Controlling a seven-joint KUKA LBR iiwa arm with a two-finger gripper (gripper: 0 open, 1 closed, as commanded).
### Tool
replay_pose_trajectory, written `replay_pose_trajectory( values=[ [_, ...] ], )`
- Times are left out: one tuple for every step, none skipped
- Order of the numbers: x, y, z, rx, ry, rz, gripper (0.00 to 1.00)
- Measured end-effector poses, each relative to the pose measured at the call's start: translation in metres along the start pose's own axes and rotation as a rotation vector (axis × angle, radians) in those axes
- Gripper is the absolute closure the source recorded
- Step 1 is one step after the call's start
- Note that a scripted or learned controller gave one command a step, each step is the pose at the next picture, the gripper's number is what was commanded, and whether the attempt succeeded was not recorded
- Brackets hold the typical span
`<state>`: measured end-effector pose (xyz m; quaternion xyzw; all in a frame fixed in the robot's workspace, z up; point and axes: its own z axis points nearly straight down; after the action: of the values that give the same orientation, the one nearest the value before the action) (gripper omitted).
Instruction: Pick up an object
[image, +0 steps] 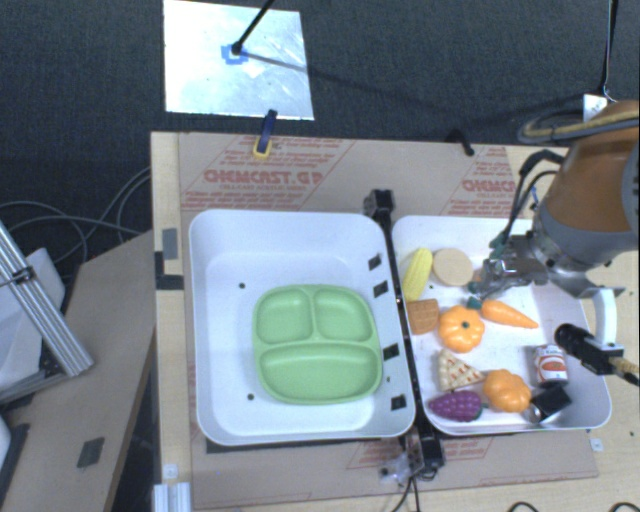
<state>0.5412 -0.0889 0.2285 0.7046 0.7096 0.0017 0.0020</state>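
Right bin (598, 405) crowded with toy food, left bin (215, 300) open around green plate (318, 342)

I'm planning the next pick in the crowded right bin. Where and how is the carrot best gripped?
Probably across the thick middle of the carrot, coming straight down from above. It lies flat, leaf end toward the gripper, tip pointing toward the bin's right side, so closing across its narrow width suits it. The pumpkin sits close on its left; bare bin floor lies on the other side.

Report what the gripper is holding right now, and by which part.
It cannot be told. The gripper sits low in the right bin, just above the carrot's green end, but no object shows in its grasp.
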Motion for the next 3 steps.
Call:
replay_pose_trajectory(
  values=[
    [0.009, 0.056, -0.008, -0.001, 0.0, -0.001, 1.0],
    [0.017, 0.107, 0.01, 0.001, 0.0, 0.001, 1.0],
    [0.029, 0.095, 0.002, 0.003, -0.001, 0.001, 1.0]
  ],
)
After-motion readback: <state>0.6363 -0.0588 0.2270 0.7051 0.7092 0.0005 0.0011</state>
